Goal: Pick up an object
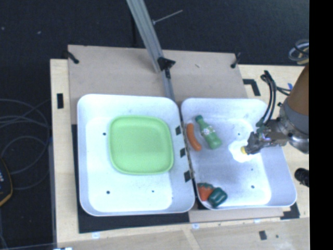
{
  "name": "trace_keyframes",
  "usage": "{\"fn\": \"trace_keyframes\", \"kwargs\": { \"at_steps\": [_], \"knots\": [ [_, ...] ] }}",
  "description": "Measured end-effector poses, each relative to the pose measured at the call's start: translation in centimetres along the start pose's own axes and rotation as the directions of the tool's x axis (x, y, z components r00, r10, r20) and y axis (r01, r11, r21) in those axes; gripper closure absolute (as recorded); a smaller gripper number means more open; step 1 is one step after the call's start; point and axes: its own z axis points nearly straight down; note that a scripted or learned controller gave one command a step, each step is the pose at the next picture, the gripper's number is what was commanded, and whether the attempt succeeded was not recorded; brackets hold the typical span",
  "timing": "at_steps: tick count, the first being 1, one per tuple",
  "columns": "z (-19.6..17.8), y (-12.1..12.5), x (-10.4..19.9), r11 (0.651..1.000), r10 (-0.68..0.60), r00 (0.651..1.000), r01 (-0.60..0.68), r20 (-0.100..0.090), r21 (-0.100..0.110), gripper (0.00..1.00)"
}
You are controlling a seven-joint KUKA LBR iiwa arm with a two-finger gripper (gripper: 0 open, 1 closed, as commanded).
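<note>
Two white bins [88,139] sat side by side. The left held one green plate [140,145]. The right held one green bottle [209,133], one orange sausage [193,137] and one white object [238,152].

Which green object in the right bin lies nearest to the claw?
The green bottle, lying beside the orange sausage at the bin's upper left; the dark green item sits farther off, at the bottom edge.

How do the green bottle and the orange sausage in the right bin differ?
The green bottle is green with a pale label and wider; the orange sausage is plain orange and thinner. The bottle tilts toward the bin's middle, while the sausage lies along the left wall. Both lie flat, side by side, in the right bin.
</note>
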Motion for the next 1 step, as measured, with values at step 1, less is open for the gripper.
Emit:
{"fn": "trace_keyframes", "kwargs": {
  "at_steps": [1],
  "knots": [
    [0.5, 2.1, 5.84, 1.0, -0.004, 1.0, 0.004, -0.002, 0.005, 1.0]
  ]
}}
